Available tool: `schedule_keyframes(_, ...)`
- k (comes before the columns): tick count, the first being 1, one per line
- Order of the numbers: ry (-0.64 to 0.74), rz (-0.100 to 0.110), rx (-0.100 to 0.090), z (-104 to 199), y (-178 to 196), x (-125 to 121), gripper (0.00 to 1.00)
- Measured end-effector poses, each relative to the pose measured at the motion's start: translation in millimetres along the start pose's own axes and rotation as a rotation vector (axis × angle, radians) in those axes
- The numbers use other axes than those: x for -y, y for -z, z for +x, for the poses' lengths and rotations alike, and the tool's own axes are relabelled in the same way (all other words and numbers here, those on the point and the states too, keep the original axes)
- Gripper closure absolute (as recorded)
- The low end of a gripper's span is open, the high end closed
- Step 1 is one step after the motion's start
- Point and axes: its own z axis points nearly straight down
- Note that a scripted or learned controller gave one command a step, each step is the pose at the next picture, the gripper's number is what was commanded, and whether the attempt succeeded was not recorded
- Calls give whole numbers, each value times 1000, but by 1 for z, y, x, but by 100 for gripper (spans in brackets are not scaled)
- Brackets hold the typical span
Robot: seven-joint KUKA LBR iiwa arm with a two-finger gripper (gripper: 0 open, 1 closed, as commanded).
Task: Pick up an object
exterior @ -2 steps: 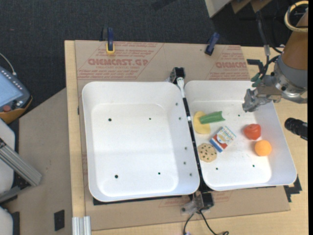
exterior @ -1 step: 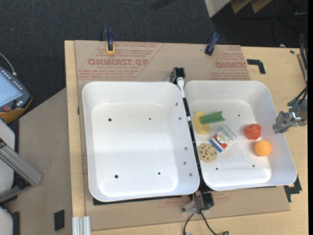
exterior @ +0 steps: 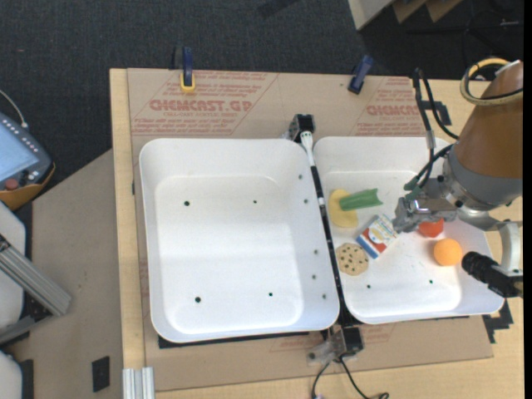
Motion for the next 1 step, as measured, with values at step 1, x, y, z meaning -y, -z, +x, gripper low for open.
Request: schedule_keyframes(1,1,-13,2,74,78,25,100)
